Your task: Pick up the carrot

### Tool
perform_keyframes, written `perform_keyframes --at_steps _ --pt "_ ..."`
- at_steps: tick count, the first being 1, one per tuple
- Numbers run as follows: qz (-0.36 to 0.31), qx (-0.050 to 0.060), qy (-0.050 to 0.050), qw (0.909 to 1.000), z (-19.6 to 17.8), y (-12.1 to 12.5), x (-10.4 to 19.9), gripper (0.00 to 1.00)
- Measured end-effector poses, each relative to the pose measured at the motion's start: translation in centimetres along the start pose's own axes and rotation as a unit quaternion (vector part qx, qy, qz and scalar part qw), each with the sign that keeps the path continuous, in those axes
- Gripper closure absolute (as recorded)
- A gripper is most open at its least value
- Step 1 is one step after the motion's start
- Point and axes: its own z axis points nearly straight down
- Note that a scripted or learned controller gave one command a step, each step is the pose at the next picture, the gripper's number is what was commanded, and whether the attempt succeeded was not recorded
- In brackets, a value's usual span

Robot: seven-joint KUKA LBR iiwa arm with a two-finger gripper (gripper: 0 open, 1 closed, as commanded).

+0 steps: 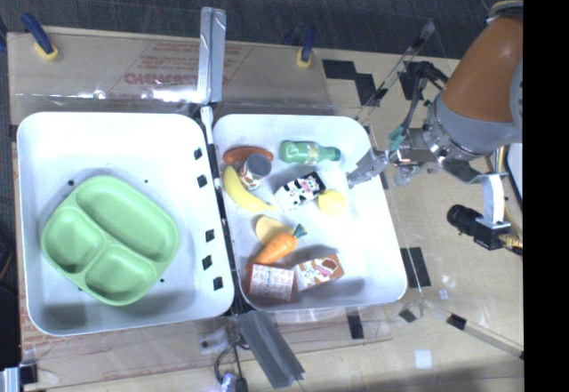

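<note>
The jaws are seen at the right bin's right rim; whether they are spread cannot be told. The carrot lies well left and below them, beside a yellow wedge, untouched.

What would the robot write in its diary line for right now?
stage: approach | carrot: lying in right bin, beside banana | gripper: at bin's right edge, away from carrot | grasp: none seen

Orange carrot lying tilted, right bin.
</note>
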Motion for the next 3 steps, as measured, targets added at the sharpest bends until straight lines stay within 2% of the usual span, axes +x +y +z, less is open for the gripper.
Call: perform_keyframes --at_steps 1,2,3 --pt "0.128 0.0 0.0 0.9917 13.8 -5.2 6.5 0.0" --pt "0.037 0.001 0.001 0.9993 17.8 -5.0 10.8 0.0" --pt "-0.01 -0.001 0.0 0.9999 17.7 0.4 7.3 0.0"
